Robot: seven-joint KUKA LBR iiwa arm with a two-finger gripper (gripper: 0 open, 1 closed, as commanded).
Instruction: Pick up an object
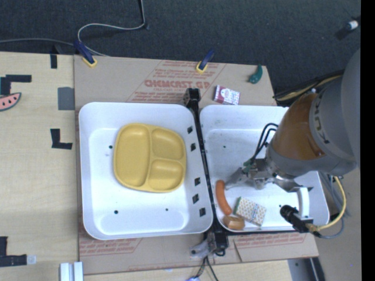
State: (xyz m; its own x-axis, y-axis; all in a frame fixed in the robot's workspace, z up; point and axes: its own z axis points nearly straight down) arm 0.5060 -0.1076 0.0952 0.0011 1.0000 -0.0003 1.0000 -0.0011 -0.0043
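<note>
Arm: the grey arm with its orange band (299,134) is the nearest thing to the camera, looming in from the right and covering much of the right bin
Left bin (94,215): a yellow divided plate (150,157) lies flat near its middle, well apart from the gripper, so not the likely target now
Divider: the two bins sit side by side, their rims touching along a dark clipped seam
Right bin (234,119): three small things lie near its front left corner: an orange sausage-like piece (221,195) lying lengthwise just beside the left wall, a brown lump (235,222) at its near end, and a patterned white packet (251,211) just to the right, close to both
Gripper (253,174): low over the right bin floor, just above and right of the sausage piece and beside the packet; nothing is seen between its fingers, and I cannot tell whether they are spread or pressed together
Step in hand: my reading is an approach to one of the clustered items
Doing it well: pick one item and centre on it, since the three lie close; the sausage piece hugs the wall, so a finger may strike the rim; the packet looks flat and may slip; confirm the grasp before lifting
</note>
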